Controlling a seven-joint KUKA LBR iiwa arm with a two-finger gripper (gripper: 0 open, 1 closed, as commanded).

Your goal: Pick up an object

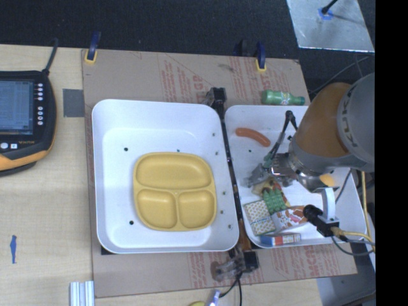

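Objects to pick: a small pile in the right bin [239, 123], in its middle and lower part. It includes a green ridged block [275, 201], a flat checkered packet [257, 213], a red-and-white wrapper [292, 217] and a slim tube [281, 240] with red and blue ends near the bin's front edge.
Sausage: a smooth orange toy sausage [253, 136] lies apart from the pile, towards the bin's back.
Gripper: the gripper [266, 173] is low over the top of the pile, just above the green block. It is dark metal and partly lost in clutter; whether it is open or shut, or has hold of anything, cannot be told.
Arm: the grey arm [357, 123], with a rounded orange band, reaches in from the right over the right bin.
Left bin: the shallow white left bin [105, 171] with rounded corners holds a matte yellow tray [173, 190] with three compartments.
Surroundings: a green bottle [282, 97] lies on its side on brown cardboard behind the right bin. A handheld control pendant [22, 123] with a screen rests on the wooden bench at far left.
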